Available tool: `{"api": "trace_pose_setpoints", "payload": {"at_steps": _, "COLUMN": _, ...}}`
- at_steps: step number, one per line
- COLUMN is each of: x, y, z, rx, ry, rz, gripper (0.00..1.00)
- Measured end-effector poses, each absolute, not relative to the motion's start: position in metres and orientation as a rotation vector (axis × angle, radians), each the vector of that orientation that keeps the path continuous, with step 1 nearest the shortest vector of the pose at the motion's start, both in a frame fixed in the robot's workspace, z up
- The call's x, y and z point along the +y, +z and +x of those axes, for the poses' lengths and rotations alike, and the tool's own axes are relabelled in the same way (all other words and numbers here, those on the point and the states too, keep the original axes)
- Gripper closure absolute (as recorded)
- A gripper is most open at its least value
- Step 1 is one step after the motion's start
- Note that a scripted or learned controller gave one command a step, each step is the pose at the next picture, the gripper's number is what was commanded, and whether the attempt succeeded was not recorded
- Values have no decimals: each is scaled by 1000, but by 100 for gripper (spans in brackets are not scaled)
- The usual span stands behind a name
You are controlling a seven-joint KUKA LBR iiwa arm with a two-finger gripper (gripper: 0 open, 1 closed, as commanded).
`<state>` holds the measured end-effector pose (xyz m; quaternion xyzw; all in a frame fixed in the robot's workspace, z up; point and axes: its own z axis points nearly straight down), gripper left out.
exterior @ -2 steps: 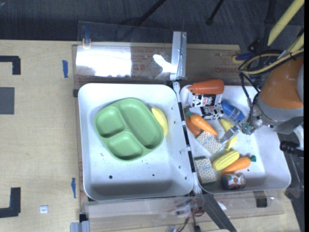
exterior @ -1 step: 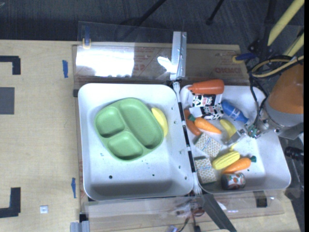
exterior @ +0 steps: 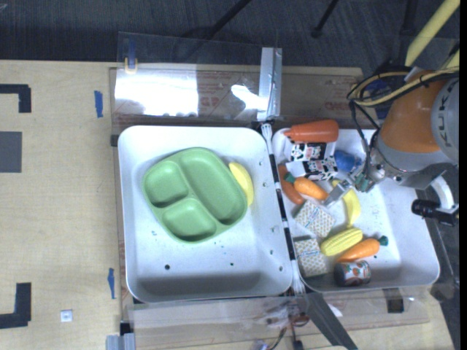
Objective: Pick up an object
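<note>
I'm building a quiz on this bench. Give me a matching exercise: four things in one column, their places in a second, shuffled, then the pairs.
Things:
1. green tray
2. banana
3. orange bottle
4. small can

Places:
A. right bin, far edge
B. left bin, against the tray's right side
C. right bin, near edge
D. middle of the left bin

Pairs: 1-D, 2-B, 3-A, 4-C

Glossy green plastic divided tray [exterior: 194, 193], smooth white plastic bins [exterior: 139, 217], matt pale wooden bench [exterior: 58, 217], shiny clear plastic panel [exterior: 182, 86].
</note>
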<state>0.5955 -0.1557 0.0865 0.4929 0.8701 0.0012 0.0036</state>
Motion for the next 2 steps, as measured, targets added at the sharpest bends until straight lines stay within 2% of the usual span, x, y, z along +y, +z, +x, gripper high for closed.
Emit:
{"api": "trace_pose_setpoints", "payload": {"at_steps": 1, "x": -157, "y": 99, "z": 598, "rx": 2718, "ry": 8, "rz": 1543, "gripper": 100}}
{"api": "trace_pose_setpoints", "payload": {"at_steps": 2, "x": -92, "y": 187, "z": 655, "rx": 2506, "ry": 2, "rz": 1887, "gripper": 100}}
